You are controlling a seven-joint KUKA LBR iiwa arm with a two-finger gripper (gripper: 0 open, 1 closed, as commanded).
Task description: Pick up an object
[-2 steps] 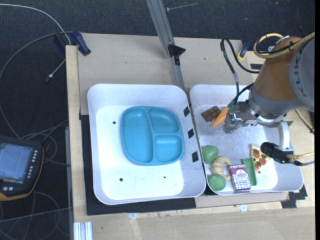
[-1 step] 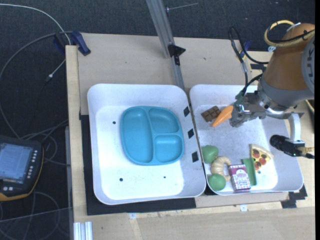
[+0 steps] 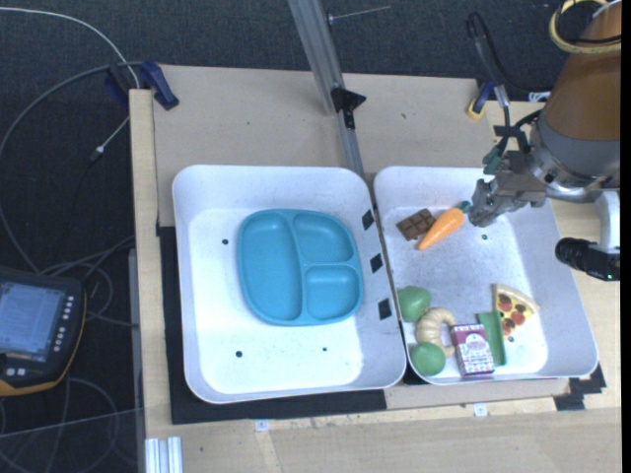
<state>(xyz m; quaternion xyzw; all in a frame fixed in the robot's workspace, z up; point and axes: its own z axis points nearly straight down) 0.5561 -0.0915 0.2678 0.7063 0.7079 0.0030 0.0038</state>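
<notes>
You see the gripper [image 3: 483,210] low in the right bin [image 3: 552,264], its tip just beside the thick end of the carrot [image 3: 441,228], which lies next to a brown chocolate piece [image 3: 414,224], so I judge the carrot is the target. The other toys sit near the front wall (pizza slice [image 3: 515,306], pink box [image 3: 472,351]), away from the arm. Whether the pincer is open or closed I cannot tell, because the wrist covers it.
</notes>
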